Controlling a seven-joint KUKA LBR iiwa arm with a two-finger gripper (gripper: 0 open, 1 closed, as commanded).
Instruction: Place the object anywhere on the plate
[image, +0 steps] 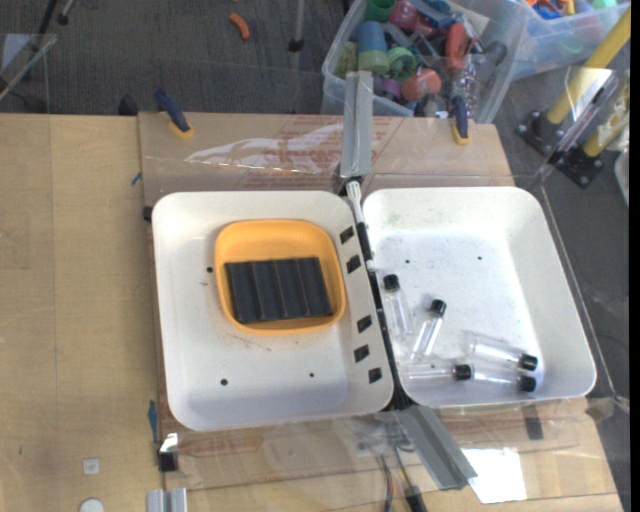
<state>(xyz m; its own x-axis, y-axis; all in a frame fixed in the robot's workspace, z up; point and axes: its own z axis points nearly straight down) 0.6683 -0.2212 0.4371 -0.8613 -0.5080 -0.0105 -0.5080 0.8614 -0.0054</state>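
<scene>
Black ridged block (278, 290) lying on orange plate (228, 245) in left bin (180, 380); vials (470, 360) resting in right bin (560, 300); jaws' state: cannot tell.

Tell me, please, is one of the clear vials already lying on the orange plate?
No, the vials lie in the right bin.

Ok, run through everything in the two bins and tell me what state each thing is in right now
Yellow plate: upright in the left bin, carrying the dark ridged block.
Dark ridged block: lying flat on the plate.
Clear vials with black caps: capped, lying on their sides, scattered in the right bin's near-left part.
Right bin: holds the vials, floor speckled with dark flecks.
</scene>
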